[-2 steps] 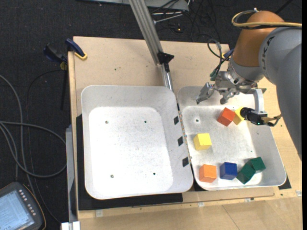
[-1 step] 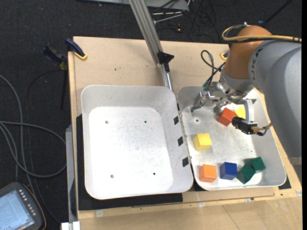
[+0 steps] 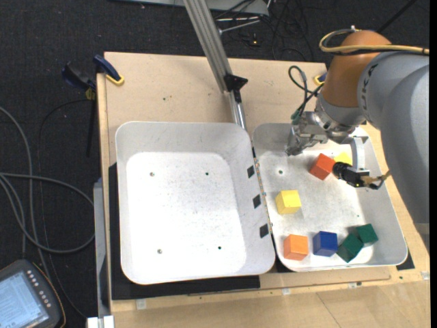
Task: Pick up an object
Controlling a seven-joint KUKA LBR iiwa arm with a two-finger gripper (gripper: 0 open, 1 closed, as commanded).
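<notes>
No text, label, brand, number or sign can be read. The screen of the handheld pendant (image 3: 24, 298), at the desk's (image 3: 171, 87) lower left corner, shows content too small and blurred to make out.

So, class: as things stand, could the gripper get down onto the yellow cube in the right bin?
Probably yes. The yellow cube sits alone on open bin floor, apart from the other blocks, and the gripper hangs just above and behind it with nothing between.

Grey KUKA arm (image 3: 403, 108), thick rounded links, orange band (image 3: 355, 67) above wrist. Thin cables loop round wrist. Metal gripper assy (image 3: 300, 142), dark fittings.
</notes>
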